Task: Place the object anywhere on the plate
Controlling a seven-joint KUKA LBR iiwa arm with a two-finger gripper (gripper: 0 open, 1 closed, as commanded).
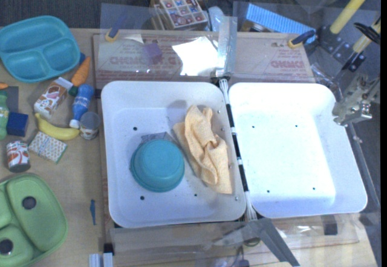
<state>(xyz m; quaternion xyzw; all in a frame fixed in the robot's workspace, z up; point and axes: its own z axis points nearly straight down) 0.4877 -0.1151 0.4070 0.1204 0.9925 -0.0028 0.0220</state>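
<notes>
Camera view: the gripper [349,109] sits at the far right rim of the right bin [290,139], over the bin's edge and not over any object. It is too small and cluttered to tell whether it is released or clenched, and nothing can be seen held in it. The likely object, a yellow cloth [207,146], lies crumpled in the left bin [121,109], well away from the gripper toward the view's left, across the whole right bin. The teal plate [157,165] is further from the gripper again, just beside the cloth on its far side; their edges look close to touching, but the cloth is not on the plate. Judgement: the task looks unstarted, with no grasp, lift or placement. Left to do: cross to the left bin, pick up the cloth, carry it the short hop over the plate and let go.
</notes>
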